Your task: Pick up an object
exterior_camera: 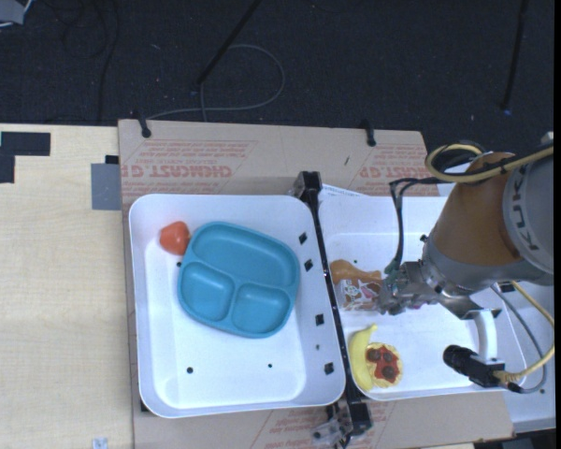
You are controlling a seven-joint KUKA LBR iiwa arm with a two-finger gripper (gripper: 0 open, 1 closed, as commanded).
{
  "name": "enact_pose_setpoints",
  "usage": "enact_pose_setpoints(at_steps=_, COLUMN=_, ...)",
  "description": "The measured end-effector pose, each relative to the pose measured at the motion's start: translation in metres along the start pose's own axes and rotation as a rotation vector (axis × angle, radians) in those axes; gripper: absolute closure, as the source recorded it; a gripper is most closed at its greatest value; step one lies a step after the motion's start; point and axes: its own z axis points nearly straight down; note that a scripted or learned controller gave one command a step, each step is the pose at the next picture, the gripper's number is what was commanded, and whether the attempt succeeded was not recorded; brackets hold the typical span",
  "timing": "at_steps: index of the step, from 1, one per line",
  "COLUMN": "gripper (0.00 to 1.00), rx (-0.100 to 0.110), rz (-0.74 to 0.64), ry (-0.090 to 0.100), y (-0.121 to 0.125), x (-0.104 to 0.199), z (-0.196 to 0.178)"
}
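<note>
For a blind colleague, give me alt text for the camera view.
The gripper is low in the right bin beside a small packet, with a yellow toy nearer the camera. The left bin holds a blue tray and a red ball.

We are listing a blue divided plate (237, 280) lying in the left white bin (168, 382), with an orange-red ball (174, 238) touching its upper-left edge. We are noting brown cardboard (262, 157) underlying both bins, and black cables (243, 64) trailing behind.

A pale wood counter (47, 279) carries a printed cardboard sheet (262, 162). Behind lies dark carpet (355, 45) strewn with black cables (238, 68).
</note>
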Motion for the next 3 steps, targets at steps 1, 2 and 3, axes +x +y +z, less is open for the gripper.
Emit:
enact_pose_setpoints(at_steps=1, gripper=1.00, rx=0.000, rz=-0.005, ry=0.000, y=-0.007, x=0.007, z=-0.050)
enact_pose_setpoints(at_steps=2, gripper=1.00, rx=-0.003, rz=-0.005, ry=-0.001, y=-0.006, x=0.006, z=-0.102)
enact_pose_setpoints(at_steps=3, gripper=1.00, rx=0.001, rz=-0.008, ry=0.000, y=0.004, x=0.052, z=-0.102)
